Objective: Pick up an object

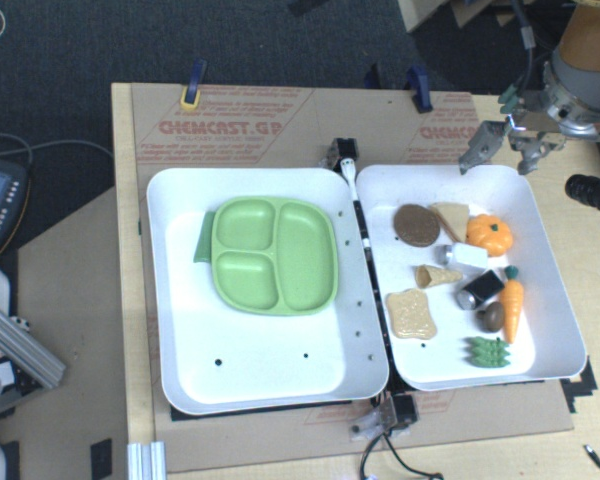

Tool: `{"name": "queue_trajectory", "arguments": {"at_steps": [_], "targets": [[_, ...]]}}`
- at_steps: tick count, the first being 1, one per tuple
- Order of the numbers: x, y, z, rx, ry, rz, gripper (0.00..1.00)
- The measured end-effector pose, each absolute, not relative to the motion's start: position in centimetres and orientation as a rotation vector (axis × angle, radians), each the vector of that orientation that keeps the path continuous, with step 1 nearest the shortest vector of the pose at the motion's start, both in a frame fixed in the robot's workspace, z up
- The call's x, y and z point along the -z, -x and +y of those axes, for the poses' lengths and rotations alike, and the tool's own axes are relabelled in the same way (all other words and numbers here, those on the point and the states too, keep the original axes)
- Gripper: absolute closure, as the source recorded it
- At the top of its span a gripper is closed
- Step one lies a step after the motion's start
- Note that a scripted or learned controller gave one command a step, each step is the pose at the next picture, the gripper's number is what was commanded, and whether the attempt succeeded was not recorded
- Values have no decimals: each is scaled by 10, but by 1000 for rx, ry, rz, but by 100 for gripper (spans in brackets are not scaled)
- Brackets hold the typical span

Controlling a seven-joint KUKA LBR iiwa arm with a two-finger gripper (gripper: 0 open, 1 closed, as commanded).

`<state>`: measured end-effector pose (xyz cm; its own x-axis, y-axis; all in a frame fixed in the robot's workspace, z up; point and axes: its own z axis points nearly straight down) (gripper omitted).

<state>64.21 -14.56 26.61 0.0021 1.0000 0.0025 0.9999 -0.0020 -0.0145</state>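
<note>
**Over the right bin's far edge**

Above the far rim of the right bin my pincer hangs with its fingers spread apart, nothing between them. Below lie toy foods: a round brown cookie, an orange pumpkin, a slim carrot, a tan slice of bread, bumpy green pods. Left, a smooth green divided plate sits in the other white bin. Both rest on my cardboard-covered table, dark carpet beyond.

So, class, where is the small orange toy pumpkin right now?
The small orange toy pumpkin sits in the right white bin, near its back edge, beside the pale wedge.
</note>
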Motion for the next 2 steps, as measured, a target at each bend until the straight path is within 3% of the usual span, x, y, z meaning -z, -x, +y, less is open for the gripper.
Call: {"name": "queue_trajectory", "arguments": {"at_steps": [1,2], "targets": [[-274,-644,-145,-1,2221,-2221,0],[-230,-647,-139,-4,2217,-2220,0]]}}
